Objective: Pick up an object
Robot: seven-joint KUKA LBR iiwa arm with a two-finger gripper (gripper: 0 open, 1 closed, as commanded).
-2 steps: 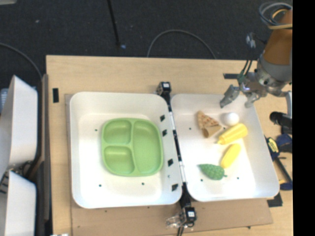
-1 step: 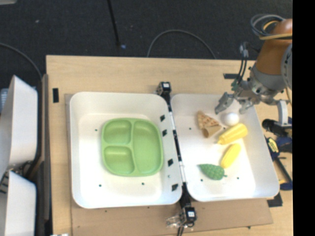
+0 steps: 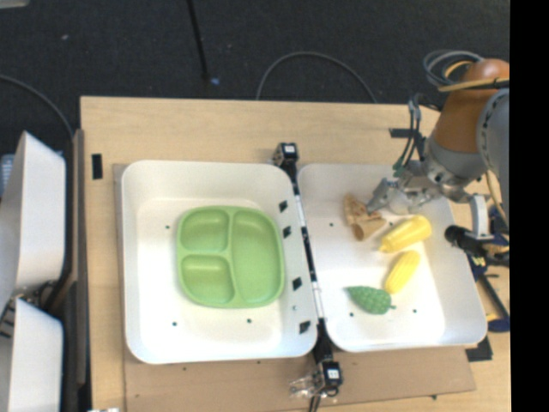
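Observation:
The right bin (image 3: 339, 187) holds a tan wooden piece (image 3: 362, 217), two yellow corn-like pieces (image 3: 406, 233) (image 3: 401, 271) and a green bumpy piece (image 3: 371, 299). My gripper (image 3: 388, 197) hangs over the bin's upper right part, just right of the tan piece and above the upper yellow piece. Its fingers point left and down toward the tan piece. Nothing shows between them.
The left bin (image 3: 146, 204) carries a green three-compartment plate (image 3: 230, 257). A divider with black clips (image 3: 300, 239) runs between the bins. White boxes (image 3: 34, 221) stand off the bench at the left. The arm's orange band (image 3: 470, 110) rises at the right.

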